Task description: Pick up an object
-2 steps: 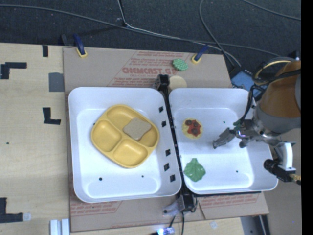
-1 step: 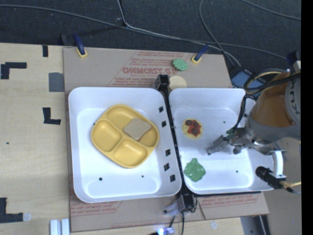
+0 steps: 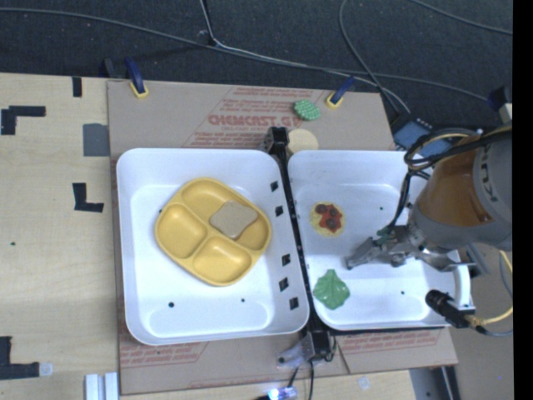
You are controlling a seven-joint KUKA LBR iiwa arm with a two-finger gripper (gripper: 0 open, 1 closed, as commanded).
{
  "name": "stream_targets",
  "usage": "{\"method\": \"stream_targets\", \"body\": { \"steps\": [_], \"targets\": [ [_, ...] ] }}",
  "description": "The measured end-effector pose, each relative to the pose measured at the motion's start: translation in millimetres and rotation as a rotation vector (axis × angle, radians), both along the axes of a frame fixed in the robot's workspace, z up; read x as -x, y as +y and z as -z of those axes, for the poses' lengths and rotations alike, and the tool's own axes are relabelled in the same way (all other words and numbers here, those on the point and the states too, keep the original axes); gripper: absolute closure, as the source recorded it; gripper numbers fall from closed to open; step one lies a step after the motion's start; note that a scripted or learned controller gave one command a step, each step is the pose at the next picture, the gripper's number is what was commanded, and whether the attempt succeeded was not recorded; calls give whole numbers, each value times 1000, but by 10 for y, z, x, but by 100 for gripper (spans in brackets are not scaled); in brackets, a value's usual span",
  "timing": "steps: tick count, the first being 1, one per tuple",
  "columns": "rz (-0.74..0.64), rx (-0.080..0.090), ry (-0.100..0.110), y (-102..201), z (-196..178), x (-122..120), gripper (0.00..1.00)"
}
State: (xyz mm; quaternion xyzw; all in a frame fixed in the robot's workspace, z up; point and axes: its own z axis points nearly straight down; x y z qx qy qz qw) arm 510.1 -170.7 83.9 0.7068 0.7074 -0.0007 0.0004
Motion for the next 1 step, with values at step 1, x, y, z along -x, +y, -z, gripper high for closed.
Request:
{"method": "stream_targets", "body": {
  "steps": [1],
  "targets": [
    [0, 2, -4, -8, -123, -12, 100]
  ]
}}
